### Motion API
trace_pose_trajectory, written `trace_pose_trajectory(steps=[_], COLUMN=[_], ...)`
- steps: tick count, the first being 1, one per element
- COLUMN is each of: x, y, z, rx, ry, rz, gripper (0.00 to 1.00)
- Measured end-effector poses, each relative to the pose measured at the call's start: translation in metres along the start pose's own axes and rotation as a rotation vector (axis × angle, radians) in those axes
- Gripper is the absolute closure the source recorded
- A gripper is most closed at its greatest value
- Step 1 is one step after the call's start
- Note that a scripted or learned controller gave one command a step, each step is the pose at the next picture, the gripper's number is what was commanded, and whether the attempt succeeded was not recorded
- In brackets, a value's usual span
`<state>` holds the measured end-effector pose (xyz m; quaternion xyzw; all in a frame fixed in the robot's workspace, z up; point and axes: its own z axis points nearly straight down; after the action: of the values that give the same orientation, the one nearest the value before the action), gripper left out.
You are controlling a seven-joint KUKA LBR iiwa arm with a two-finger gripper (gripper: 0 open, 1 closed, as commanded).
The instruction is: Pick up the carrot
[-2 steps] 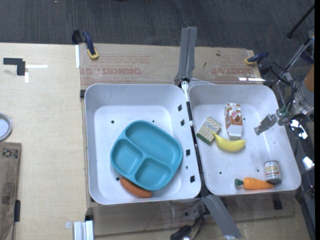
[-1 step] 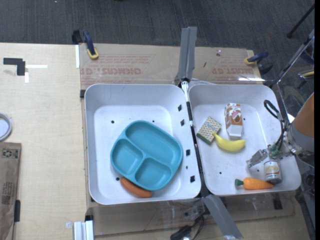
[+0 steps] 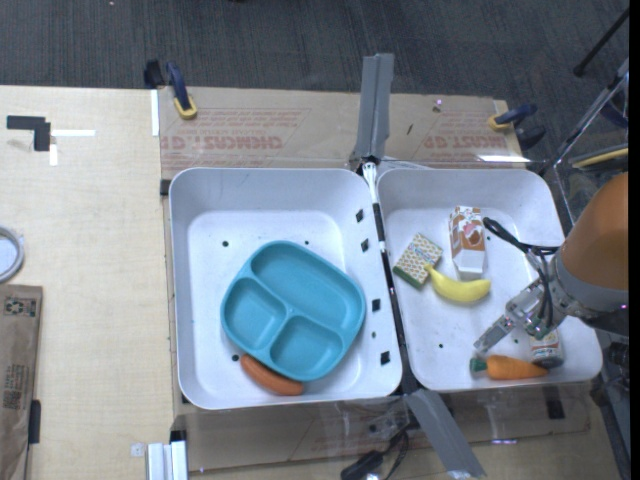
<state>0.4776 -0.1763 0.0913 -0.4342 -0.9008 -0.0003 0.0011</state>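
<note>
Gripper (image 3: 500, 330) hangs just above the carrot (image 3: 513, 368), lower right of frame; can't tell if it's spread or pinched. Should drop straight onto carrot's middle, w/ the small can (image 3: 546, 348) right beside it.

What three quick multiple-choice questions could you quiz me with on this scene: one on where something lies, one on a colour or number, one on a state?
1. Where does the carrot lie?
A. On the blue plate
B. At the near edge of the right bin
C. On the bench outside both bins

2. How many compartments does the blue plate have?
A. Three
B. Two
C. Five

3. How is the carrot resting?
A. Lifted in the air
B. Standing on end
C. Lying flat on the bin floor

Answers:
1. B, the orange carrot with its green end sits by the right bin's near wall, just below the tool.
2. A, raised ridges split the plate into three sections.
3. C, it lies lengthwise on the white floor, with the tool just above it and not around it.
</note>
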Motion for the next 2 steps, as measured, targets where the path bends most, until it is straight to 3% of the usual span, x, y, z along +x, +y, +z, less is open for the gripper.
trace_pose_trajectory(steps=[1,2], x=[-0.0009,-0.0008], y=[0.0004,0.0004], z=[-0.0089,-0.0089], rx=[-0.002,-0.002], ry=[-0.002,-0.002], rz=[0.004,0.003], gripper=[1.00,0.00])
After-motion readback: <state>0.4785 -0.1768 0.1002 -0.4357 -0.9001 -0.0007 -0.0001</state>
